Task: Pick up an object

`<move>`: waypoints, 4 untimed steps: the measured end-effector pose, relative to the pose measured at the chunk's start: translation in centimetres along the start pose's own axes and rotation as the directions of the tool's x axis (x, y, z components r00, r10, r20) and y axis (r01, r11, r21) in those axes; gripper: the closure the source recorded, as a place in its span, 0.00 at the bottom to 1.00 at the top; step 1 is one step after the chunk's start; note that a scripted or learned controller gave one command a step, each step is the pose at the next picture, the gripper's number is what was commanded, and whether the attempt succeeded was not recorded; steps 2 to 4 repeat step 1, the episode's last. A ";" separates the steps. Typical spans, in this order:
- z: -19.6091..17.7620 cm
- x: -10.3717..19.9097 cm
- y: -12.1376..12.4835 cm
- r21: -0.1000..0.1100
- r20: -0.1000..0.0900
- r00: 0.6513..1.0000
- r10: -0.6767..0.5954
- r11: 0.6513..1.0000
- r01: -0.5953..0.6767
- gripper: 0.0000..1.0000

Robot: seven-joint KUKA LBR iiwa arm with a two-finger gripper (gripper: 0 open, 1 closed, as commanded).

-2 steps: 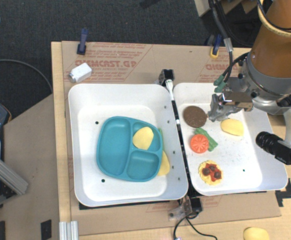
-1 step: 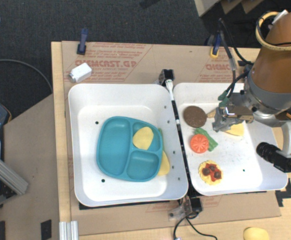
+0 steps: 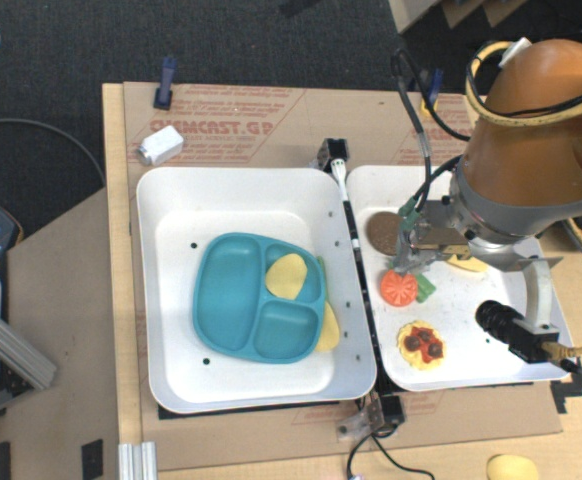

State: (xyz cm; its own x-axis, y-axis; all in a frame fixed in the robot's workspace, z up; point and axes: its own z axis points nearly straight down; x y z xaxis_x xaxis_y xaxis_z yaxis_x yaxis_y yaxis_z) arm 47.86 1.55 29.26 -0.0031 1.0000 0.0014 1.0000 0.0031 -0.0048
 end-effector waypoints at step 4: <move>10.7 -4.3 1.5 0.008 0.003 1.000 0.009 1.000 -0.009 1.00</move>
